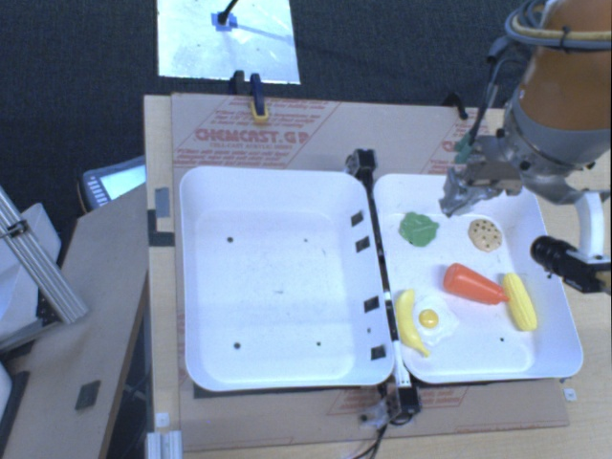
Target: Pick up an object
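The gripper (459, 199) hangs over the far part of the right bin (555, 352), its dark fingertips pointing down and to the left; whether they stand apart or together cannot be told from this angle, and nothing shows between them. Above it the grey wrist block rises to the right into the orange band (574, 55) of the arm, which leans in from the upper right corner — cables loop around the joint there.

Just below and left of the tips lies a green leafy piece (418, 228), near but not touching. Just right of the tips sits a speckled cookie (485, 234). Closer to the front lie an orange carrot (472, 285) and, beside its right end, a yellow corn cob (519, 300). By the bin's left wall a banana (407, 321) curves next to a fried egg (435, 320) — the two touch.

The left bin (201, 256) stands beside it, the pair joined along a dark clipped seam.
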